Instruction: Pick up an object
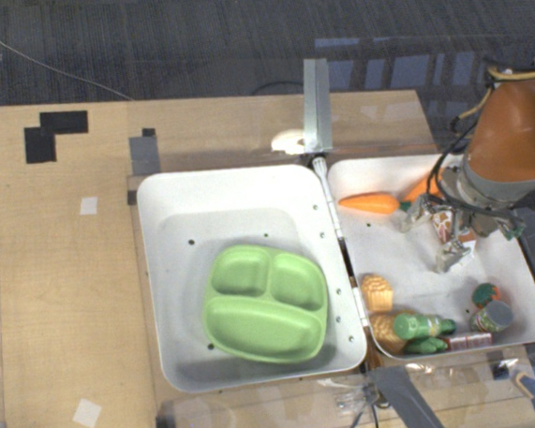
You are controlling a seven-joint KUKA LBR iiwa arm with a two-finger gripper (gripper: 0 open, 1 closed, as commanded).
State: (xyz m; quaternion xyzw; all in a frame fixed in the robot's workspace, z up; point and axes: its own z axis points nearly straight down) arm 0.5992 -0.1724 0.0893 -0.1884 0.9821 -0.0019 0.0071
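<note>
tool (451, 238) over right bin (528, 277) centre, open floor below; carrot (368, 204) near back wall; grip state unclear.

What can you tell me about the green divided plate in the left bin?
The green divided plastic plate lies flat and face up on the floor of the left white bin, toward its near right part. It is rounded, matte pale green, with three compartments: two smaller ones on the far side and one long one on the near side. It sits slightly turned. Its compartments hold nothing. Nothing but the bin floor touches it; the grey arm's gripper is over the right white bin.
</note>
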